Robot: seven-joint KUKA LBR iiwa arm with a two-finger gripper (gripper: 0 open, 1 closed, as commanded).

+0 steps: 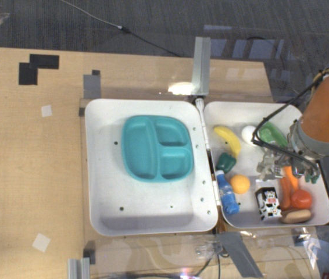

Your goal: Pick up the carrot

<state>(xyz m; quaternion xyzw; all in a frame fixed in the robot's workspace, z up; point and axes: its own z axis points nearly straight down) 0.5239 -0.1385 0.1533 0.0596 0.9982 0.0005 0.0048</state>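
Several items crowd the carrot (290, 181): a tomato (301, 199) touches it, so a wrong item may be grasped. Finger state of the gripper (278, 166) cannot be determined.

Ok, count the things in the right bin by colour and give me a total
Yellow: 1, the banana
Orange: 2, the round fruit and the carrot
Green: 2, the long piece and the dark piece
Blue: 1, the bottle
Red: 1, the tomato
Other: 3, the white ball, the box, the sausage
Total: 10
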